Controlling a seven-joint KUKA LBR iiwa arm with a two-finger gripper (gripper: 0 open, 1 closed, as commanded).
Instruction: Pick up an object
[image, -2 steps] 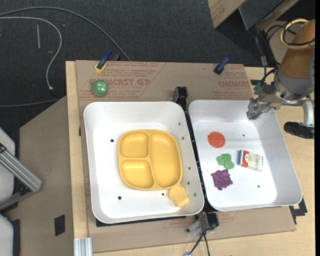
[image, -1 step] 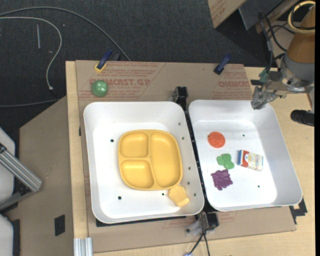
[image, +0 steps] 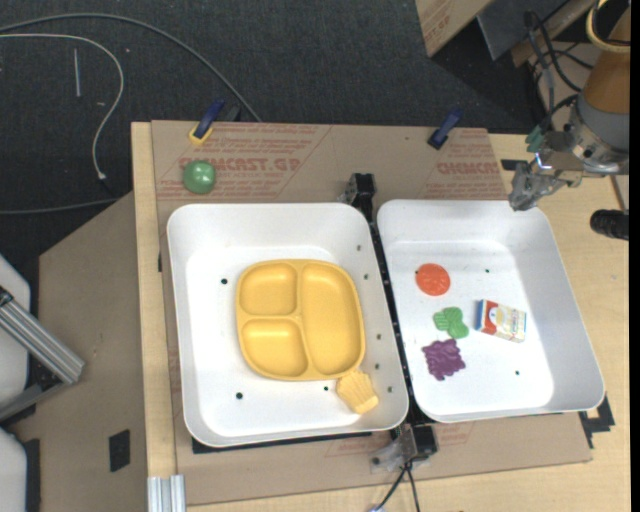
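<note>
The gripper (image: 524, 192) hung over the far right corner of the right bin (image: 560, 250), at the end of the grey arm (image: 600, 120) that reached in from the right. Nothing lay between its fingers, and whether they were parted or closed could not be told from this view.

Four small things lay on the floor of the right bin, well apart from the gripper. A round orange piece (image: 433, 279) sat farthest from the near edge, left of the bin's middle. Just nearer lay a green lumpy piece (image: 451, 322), and nearer again a purple cluster (image: 444, 358), its long axis running roughly left to right with a slight tilt. To the right of the green piece rested a small printed packet (image: 499, 320), lying flat, its long axis running left to right and dipping toward the near side at its right end.

In the left bin (image: 200, 330) a yellow divided plate (image: 299, 318) lay flat near the middle, with three compartments. A small yellow piece (image: 357, 391) sat just beside its near right corner. A green ball (image: 199, 177) rested on the cardboard (image: 300, 160) beyond the left bin's far left corner.
</note>
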